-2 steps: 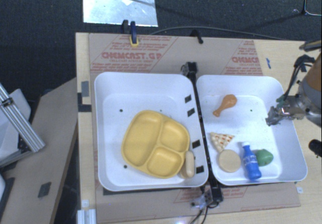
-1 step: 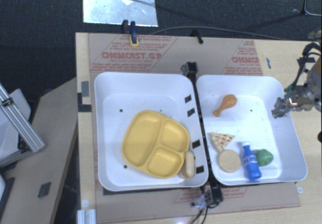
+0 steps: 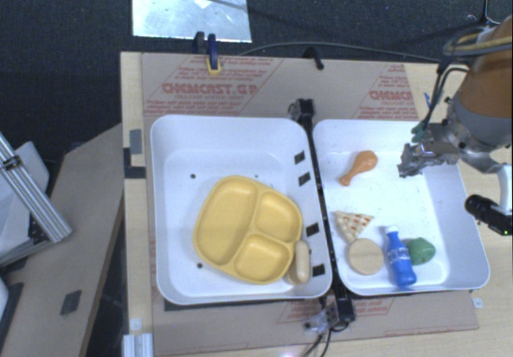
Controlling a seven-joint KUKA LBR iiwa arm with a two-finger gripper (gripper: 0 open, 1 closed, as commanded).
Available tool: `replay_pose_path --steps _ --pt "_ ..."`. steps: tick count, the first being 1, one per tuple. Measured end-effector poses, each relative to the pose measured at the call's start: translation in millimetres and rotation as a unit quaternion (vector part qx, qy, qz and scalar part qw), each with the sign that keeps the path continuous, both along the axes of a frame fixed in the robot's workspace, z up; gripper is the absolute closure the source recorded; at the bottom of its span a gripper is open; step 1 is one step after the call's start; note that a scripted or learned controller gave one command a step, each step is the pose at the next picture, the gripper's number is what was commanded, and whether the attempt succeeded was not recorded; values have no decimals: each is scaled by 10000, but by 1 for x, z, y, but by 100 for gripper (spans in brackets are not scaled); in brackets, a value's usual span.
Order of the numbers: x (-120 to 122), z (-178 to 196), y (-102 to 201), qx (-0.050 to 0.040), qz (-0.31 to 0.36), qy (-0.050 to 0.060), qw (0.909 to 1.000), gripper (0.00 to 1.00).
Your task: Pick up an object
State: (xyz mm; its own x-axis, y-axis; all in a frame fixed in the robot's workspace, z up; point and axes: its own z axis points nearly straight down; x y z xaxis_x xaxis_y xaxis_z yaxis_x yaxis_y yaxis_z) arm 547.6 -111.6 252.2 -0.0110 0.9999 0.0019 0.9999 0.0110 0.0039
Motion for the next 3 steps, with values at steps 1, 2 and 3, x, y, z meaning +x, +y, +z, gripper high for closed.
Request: replay_pose_path --steps 1,2,3 --pt "15 -14 57 2 -3 11 10000 100" --pt "39 -26 108 -1 -5 7 10000 100" --pt "59 -30 152 1 -8 5 10000 100"
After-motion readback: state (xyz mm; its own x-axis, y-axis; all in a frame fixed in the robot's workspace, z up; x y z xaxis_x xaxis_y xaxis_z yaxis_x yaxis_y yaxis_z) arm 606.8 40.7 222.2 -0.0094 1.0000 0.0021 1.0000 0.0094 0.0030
